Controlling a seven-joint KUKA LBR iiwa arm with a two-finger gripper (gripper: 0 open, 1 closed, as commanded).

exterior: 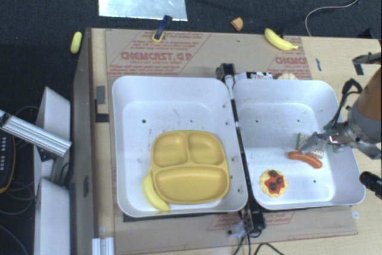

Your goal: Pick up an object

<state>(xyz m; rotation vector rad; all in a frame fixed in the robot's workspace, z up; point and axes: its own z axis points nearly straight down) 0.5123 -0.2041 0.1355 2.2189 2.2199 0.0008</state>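
Two shallow white bins side by side on the bench: left bin (128,104) well away from the fingers, right bin (280,98) around them. In the left bin, a yellow divided tray (190,165), three compartments, upright, far from the fingers across the divider between the bins. Against that tray's near-left corner, a yellow banana (154,194), touching or just beside it. Grey arm (365,110) in from the right edge, over the right bin's right side. Gripper (311,141) low over the right bin's floor, fingers too blurred to tell whether apart or together; nothing seen between them. Just below the fingers, an orange-red hot dog (305,158) flat on the bin floor, near the tips but contact impossible to judge. Further toward the near-left of the fingers, a small round pizza (273,182) with dark and red toppings, apart from the hot dog. Beyond the bins, far from the fingers, a second banana (279,39) on the bench's far edge.
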